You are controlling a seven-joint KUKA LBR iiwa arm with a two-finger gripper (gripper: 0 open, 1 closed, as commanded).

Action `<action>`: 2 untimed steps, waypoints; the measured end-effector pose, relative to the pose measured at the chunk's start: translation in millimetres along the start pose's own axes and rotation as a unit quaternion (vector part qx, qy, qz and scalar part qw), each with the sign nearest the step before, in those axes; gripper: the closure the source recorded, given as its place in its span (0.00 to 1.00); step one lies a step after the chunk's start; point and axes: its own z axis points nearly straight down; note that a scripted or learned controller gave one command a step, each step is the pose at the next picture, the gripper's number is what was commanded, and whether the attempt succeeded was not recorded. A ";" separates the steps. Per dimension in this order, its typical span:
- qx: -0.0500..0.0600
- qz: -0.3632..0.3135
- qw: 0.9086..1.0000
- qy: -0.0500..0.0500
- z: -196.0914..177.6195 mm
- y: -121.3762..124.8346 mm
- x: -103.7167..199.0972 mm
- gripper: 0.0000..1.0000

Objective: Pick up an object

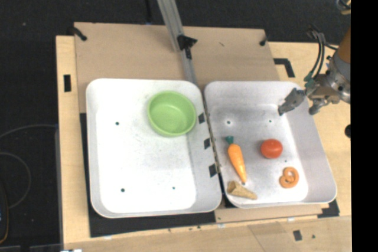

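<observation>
White plastic bins sit side by side on the bench; the right bin [307,144] holds everything worth picking. A tomato [271,149] lies near its centre, a carrot [237,163] just beside it at nine o'clock, a small orange ring [289,177] at five o'clock from the tomato, and a tan scrap [241,190], perhaps bread, at the carrot's lower tip. A green bowl [172,114] rests in the left bin [118,156].

The gripper [301,100] hangs over the right bin's upper right corner, at about one o'clock from the tomato and well apart from it. Its two fingers look spread with nothing between them, though the small, dark shapes make that only probable.

My judgement is that the approach step is in hand, with no grasp begun. The next move calls for a shift toward seven o'clock to centre over one object, the tomato being nearest, then a straight descent with the fingers straddling it before closing.
</observation>
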 end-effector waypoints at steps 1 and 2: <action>0.000 0.000 1.000 0.000 0.0 0.0 -0.1 0.00; 0.002 0.001 1.000 -0.001 45.1 -4.3 5.3 0.00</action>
